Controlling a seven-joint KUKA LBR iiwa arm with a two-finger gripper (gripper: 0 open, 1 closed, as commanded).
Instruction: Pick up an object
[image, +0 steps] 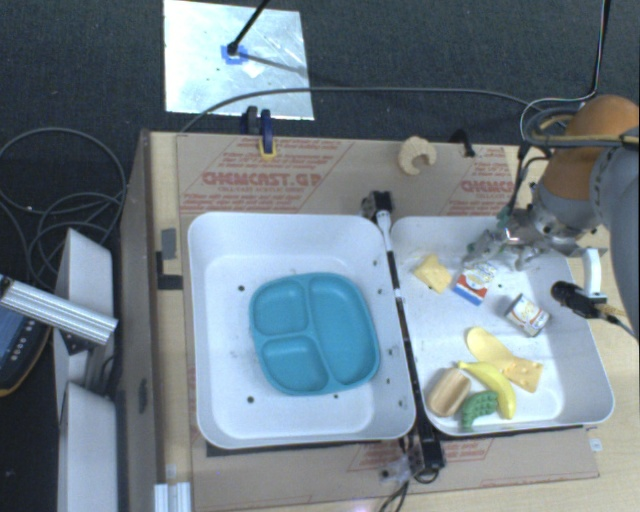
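Arm's fingers (492, 243) low over right bin (590, 395) by small carton (472, 286) — open/closed: can't tell.

Left bin (215, 300): a blue divided plate (313, 332) fills the middle; bare floor runs along all four walls.
Right bin (590, 385): far right corner taken by the arm (580, 170); banana (492, 383), cheese wedge (524, 373) and bread roll (448, 390) crowd the near side.
Open floor: a strip between the small can (526, 314) and the near cluster.
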